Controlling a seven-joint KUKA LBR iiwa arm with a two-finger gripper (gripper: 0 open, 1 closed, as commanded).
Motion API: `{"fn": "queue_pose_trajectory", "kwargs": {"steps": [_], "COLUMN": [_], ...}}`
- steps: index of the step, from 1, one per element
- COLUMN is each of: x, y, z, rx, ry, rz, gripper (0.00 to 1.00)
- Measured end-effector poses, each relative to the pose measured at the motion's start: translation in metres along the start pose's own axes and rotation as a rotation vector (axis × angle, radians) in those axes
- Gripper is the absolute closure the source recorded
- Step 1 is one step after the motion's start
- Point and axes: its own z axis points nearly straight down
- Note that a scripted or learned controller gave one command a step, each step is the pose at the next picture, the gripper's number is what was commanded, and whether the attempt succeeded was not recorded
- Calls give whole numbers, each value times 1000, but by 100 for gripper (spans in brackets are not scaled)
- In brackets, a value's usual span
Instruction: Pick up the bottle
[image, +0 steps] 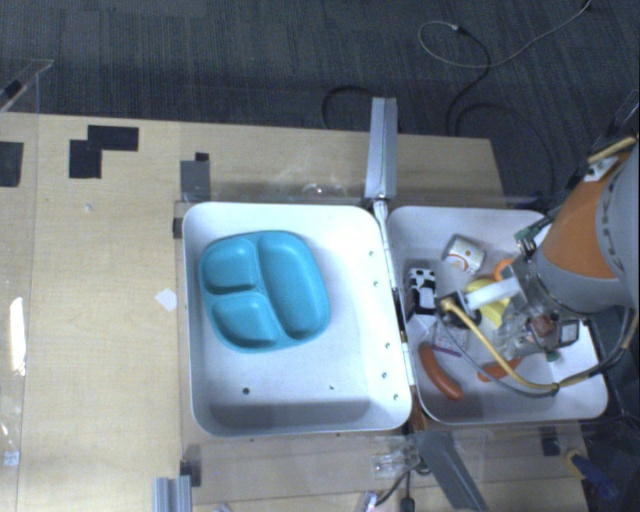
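Observation:
The arm reaches in from the right, and its gripper (527, 328) is low over the right part of the right bin (430, 228). A clear, see-through item that looks like the bottle (512, 338) lies right under the gripper, partly hidden by the wrist. Whether the gripper touches it cannot be told from this view.
A small white can (463, 253) lies at the back of the right bin, a red sausage-shaped toy (440, 372) near its front left, and an orange piece (490, 372) and a yellow piece (493, 316) nearby. A blue divided plate (265, 290) sits in the left bin (300, 410).

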Motion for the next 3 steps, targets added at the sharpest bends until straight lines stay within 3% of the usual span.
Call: {"fn": "queue_pose_trajectory", "kwargs": {"steps": [1, 2, 3], "x": [16, 162, 98], "y": [13, 13, 8], "z": [34, -85, 4], "rx": [0, -3, 0], "ry": [1, 5, 1], "rz": [-74, -142, -94], "gripper": [100, 100, 100]}}
